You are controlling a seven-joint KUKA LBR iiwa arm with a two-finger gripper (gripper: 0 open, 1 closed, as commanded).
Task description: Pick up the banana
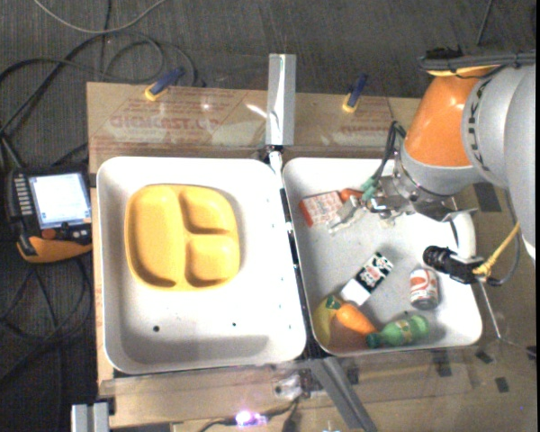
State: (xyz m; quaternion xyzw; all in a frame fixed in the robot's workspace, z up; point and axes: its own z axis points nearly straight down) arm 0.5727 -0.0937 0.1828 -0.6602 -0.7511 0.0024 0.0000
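Banana (328, 313) lies untouched in right bin (450, 331) near front-left corner, beside carrot (353, 318). End effector (349, 212) hovers by back edge; finger state unclear. Pick not begun.

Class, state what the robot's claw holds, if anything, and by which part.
Cannot be told: the claw sits over the small red-and-white carton in the right white bin, far from the yellow banana.

Both bins, left (117, 331) and right (459, 331), look like smooth white plastic with a soft sheen. Yellow divided tray (184, 237): moulded plastic, satin finish. Small carton (319, 209): printed card, matt. Can (423, 288): shiny metal. Carrot (353, 317) and green bottle (403, 330) glossy, toy-like plastic. Arm shell (450, 138) glossy orange and grey. Bench board (198, 120) brown, matt, under clear film. Floor (72, 61) dark, rough carpet.
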